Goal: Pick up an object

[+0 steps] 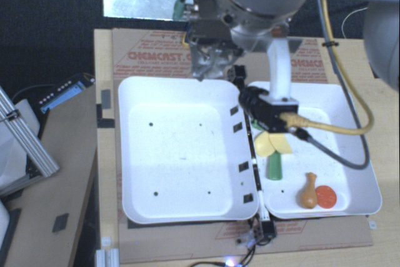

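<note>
Objects: a flat yellow leaf-shaped piece (273, 144), a smooth green cylinder (274, 167) touching it, a tan gourd (307, 191) with a narrow neck, and a flat orange-red disc (326, 197) against the gourd. All lie in the right bin (365, 178), nearer the camera than the gripper (214, 72), off to its view-right and well apart from it. The gripper, dull grey metal, hangs at the far rim of the smooth white left bin (181, 153); whether it is wide or narrow cannot be told.

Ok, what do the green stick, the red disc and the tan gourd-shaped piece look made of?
The green stick looks like plastic: flat, uniform colour. The red disc is probably plastic too: smooth and evenly saturated. The tan gourd-shaped piece could be plastic or painted wood, with a slight sheen; it is too small to settle.
</note>
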{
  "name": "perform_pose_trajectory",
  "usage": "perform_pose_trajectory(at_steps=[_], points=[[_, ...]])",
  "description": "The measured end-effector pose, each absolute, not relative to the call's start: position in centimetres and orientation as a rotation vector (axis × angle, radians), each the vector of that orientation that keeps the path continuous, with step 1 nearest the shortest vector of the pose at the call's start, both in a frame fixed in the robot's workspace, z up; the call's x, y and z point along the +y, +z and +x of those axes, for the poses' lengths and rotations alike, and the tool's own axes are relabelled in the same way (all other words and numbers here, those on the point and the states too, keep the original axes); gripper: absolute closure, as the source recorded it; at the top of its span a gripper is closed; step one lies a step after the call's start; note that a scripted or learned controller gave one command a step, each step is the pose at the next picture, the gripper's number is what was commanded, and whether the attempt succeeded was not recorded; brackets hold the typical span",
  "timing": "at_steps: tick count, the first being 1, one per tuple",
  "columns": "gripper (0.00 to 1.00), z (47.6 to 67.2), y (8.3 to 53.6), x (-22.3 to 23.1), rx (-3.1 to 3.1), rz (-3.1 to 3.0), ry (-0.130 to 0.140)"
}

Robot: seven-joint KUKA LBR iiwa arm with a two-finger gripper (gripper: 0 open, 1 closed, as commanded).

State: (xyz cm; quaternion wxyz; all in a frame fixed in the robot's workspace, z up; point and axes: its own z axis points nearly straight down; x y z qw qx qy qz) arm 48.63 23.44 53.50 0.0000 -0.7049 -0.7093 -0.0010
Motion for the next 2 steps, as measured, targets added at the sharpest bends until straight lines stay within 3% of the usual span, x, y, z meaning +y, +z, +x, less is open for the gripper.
perform_pose_trajectory(at_steps=[1,2], points=[[1.00,53.8,53.4,23.4,-2.222,-2.222,-0.003],[1.00,61.2,53.4,23.4,-2.223,-2.224,-0.005]])
